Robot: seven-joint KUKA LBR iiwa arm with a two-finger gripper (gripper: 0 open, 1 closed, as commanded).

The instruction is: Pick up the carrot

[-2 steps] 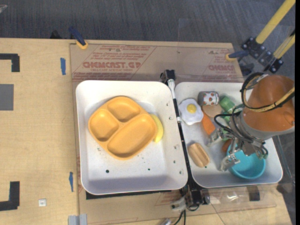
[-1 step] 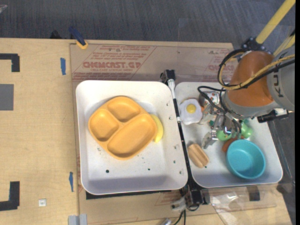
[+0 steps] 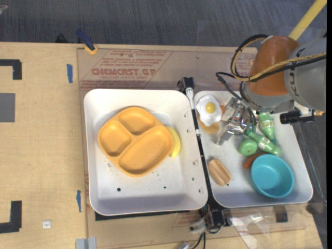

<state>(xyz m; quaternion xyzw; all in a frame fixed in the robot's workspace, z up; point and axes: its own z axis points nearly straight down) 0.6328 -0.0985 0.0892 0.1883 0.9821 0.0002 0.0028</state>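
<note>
Bench (image 3: 41, 154): brown boards lying left of the right bin.

Left bin (image 3: 98, 191): set against the right bin's left wall. It carries an orange divided plate (image 3: 136, 140), with a yellow piece (image 3: 175, 141) at the plate edge nearest the right bin.

Right bin (image 3: 298, 193): the landmark for all places given here.

Arm (image 3: 290, 74): brought in over the right bin's far right corner, its orange band above the far wall.

Blue bowl (image 3: 272, 176): in the right bin's near right corner, close to both walls.

Fried egg (image 3: 209, 109): in the far left corner of the right bin.

Green vegetables (image 3: 258, 138): clustered right of the right bin's centre, just beyond the bowl.

Bread roll (image 3: 219, 171): by the right bin's left wall, in its near half. Bare floor is left between it and the bowl.

Gripper (image 3: 231, 126): lowered over the right bin's far half, between egg and vegetables. Whether it is apart or together cannot be told.

Carrot (image 3: 210, 128): taken to be the orange piece at the egg's near edge, close to the right bin's left wall and just left of the gripper. It is not seen to be clamped.
</note>
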